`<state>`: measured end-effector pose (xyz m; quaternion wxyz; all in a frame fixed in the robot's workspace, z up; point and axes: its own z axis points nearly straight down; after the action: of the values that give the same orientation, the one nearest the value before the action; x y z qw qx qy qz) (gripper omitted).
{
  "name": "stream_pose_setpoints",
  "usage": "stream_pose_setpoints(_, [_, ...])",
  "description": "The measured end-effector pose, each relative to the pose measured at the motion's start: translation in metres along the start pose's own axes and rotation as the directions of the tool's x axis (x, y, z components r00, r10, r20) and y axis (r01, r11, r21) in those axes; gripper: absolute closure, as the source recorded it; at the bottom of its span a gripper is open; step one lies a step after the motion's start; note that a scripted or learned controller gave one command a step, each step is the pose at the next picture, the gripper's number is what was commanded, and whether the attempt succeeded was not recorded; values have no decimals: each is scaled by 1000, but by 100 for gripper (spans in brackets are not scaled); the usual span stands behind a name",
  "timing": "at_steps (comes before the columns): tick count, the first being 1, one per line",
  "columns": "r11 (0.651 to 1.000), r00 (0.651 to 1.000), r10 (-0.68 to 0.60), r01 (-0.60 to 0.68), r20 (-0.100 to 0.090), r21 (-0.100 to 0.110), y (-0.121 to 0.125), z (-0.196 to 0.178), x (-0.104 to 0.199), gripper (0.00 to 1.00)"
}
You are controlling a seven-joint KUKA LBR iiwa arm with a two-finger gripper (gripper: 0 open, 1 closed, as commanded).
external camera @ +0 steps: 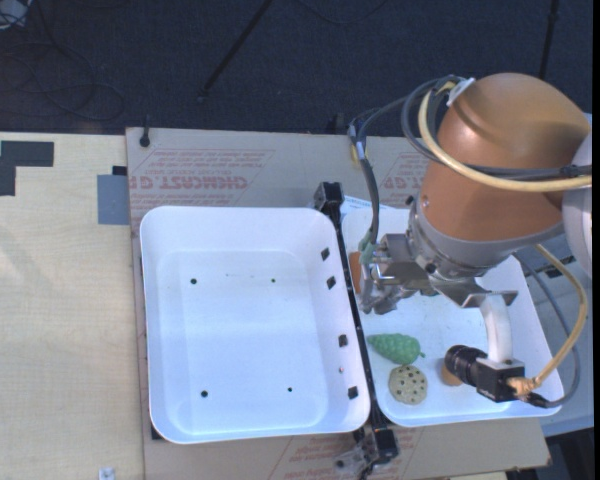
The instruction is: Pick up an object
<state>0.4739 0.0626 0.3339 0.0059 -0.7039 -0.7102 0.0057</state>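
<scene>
- White bins: left bin point(180, 268), right bin point(525, 408), side by side on cardboard sheet point(230, 173).
- Pale wood bench point(50, 318); dark floor point(230, 48) at twelve o'clock.
- Gripper point(380, 293) over right bin; finger state cannot be told.
- Green object point(395, 347), spotted disc point(408, 384) at six o'clock of it.

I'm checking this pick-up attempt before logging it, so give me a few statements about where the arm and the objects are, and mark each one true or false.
1. The arm is over the right bin. True.
2. The green object lies in the left bin. False: it lies in the right bin, near the divide between the bins.
3. A round tan object with dark dots sits just below the green object in the view. True.
4. The gripper is hovering over the middle of the left bin. False: it is at the left side of the right bin, above the green object in the view.
5. The two bins sit side by side. True.
</scene>
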Motion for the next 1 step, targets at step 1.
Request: stream_pose_setpoints(1, [1000,1000,15,-15,3,3,5,149,-51,100])
